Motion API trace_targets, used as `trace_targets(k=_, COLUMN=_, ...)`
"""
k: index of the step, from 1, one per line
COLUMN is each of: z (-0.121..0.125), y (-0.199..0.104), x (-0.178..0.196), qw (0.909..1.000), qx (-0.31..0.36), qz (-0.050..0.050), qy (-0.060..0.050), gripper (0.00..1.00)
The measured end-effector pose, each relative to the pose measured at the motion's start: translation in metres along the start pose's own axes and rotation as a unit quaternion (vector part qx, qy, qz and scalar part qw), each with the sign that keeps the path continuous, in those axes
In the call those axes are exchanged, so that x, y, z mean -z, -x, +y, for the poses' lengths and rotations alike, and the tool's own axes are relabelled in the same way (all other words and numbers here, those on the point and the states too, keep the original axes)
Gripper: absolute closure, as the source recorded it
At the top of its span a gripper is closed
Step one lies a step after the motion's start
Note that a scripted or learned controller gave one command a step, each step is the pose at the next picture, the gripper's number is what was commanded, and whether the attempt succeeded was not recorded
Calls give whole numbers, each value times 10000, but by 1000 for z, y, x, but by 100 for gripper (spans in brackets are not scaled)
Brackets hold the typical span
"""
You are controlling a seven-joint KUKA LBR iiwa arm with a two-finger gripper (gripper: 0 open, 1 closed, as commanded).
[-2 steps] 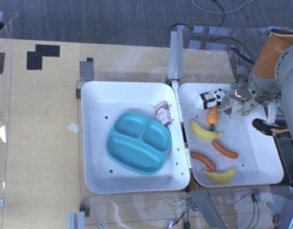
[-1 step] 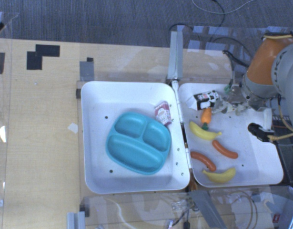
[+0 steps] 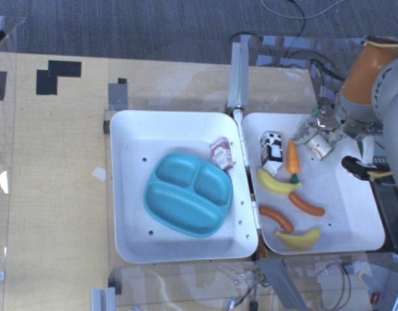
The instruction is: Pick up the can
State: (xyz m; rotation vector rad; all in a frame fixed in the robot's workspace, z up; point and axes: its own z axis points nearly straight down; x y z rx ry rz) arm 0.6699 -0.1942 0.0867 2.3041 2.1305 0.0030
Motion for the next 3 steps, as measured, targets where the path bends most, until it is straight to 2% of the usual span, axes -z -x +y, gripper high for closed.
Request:
trace_targets(k=1, z=3, y=-2, x=14, qw=10000, qx=39, qz=-15, qy=46, gripper=100)
trace_targets(k=2, z=-39, y=-54, x=134, qw=9996, qx=-298, qz=4, qy=2, gripper=100)
trace_targets(k=3, z=-32, y=-17, x=110, qw=9972, qx=-745, qz=2, qy=-10, gripper=100)
